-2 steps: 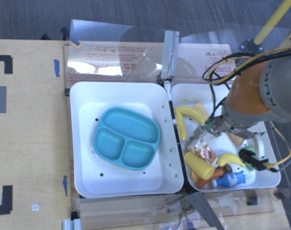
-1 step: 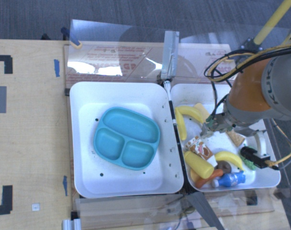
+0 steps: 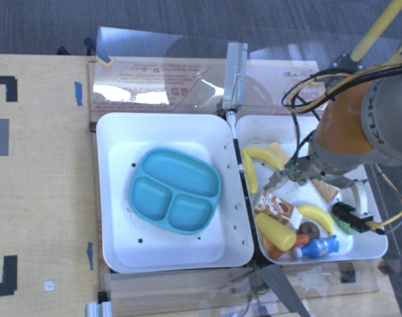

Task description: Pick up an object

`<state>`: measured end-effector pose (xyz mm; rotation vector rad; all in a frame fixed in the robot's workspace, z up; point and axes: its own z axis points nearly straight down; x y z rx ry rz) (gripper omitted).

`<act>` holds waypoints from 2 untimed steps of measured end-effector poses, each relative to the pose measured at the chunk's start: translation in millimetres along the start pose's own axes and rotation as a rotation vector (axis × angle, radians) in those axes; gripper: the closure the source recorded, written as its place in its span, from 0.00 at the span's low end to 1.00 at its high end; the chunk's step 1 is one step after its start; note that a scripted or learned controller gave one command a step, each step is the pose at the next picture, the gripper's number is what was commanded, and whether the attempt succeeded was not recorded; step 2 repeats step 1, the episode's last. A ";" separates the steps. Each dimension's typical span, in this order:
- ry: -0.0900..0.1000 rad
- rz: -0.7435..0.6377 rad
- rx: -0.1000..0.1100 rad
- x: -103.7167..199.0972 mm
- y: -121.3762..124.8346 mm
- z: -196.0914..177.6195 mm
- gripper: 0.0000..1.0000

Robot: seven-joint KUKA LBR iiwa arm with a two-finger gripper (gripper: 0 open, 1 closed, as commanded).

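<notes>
Pale wooden bench (image 3: 36, 197), blue tape marks on it, carrying two white bins side by side. Left bin (image 3: 115, 144) holding a light-blue divided plate (image 3: 174, 190) with three compartments, lying flat near the middle. Right bin (image 3: 376, 243) crowded: a curved yellow banana (image 3: 260, 156) near the upper left corner, smooth and bright, close to the dividing wall. Gripper (image 3: 280, 177) low over this bin, just beside the banana's lower end; open or closed, impossible to say, and nothing visibly held. Below it a red-and-white packet (image 3: 275, 207), a yellow bottle (image 3: 275, 230) on its side, a second banana (image 3: 318, 215), a blue bottle (image 3: 320, 246) and a small brown round item (image 3: 309, 230), all packed close together. Grey arm with orange band (image 3: 343, 127) and looping cables covering the bin's upper right part. Tan piece (image 3: 326, 190) beside the wrist too partly hidden to identify.
</notes>
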<state>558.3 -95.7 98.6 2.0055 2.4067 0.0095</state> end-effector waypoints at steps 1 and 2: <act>0.001 -0.020 0.005 -11.5 41.5 11.5 0.00; 0.001 -0.020 0.005 -11.5 41.5 11.5 0.00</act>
